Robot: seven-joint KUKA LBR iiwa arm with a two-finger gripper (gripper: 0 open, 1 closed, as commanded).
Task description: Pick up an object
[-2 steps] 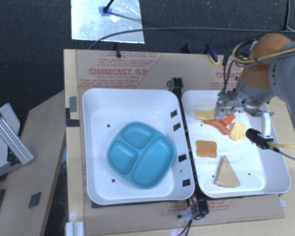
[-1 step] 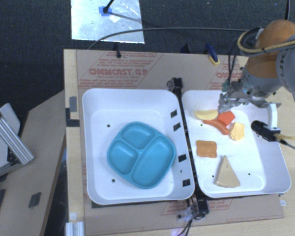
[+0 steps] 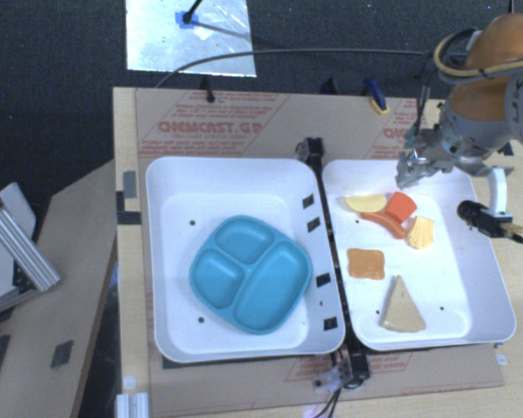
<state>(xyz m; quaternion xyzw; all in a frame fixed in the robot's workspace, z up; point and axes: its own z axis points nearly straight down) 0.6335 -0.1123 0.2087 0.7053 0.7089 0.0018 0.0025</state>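
your end effector (image 3: 410, 174) sits at the far edge of the right bin (image 3: 488, 277), hanging just above the bin floor, tip pointing down and to the left; it is too small and blurred to tell how far it is open, and nothing shows in its grip. just in front of it, near but apart from the tip, lies a small cluster of toy food: a pale yellow slice (image 3: 366, 203) on the left, an orange-red block (image 3: 402, 205) beside it, a curved orange strip (image 3: 386, 223) running under both, and a light yellow piece (image 3: 421, 232) to the right. closer to you in the same bin, a flat brown-orange square (image 3: 366, 264) lies on its own, and nearer still a tan wedge (image 3: 402, 307) lies with its point facing away from you. the grey arm (image 3: 471, 120) reaches in from the right, its orange band (image 3: 506, 46) high at the upper right. the left bin (image 3: 170, 233) holds a blue divided plate (image 3: 250, 273) with three compartments, lying at a slant. both white bins rest side by side, touching, on a cardboard sheet (image 3: 235, 124) on your counter (image 3: 78, 233).
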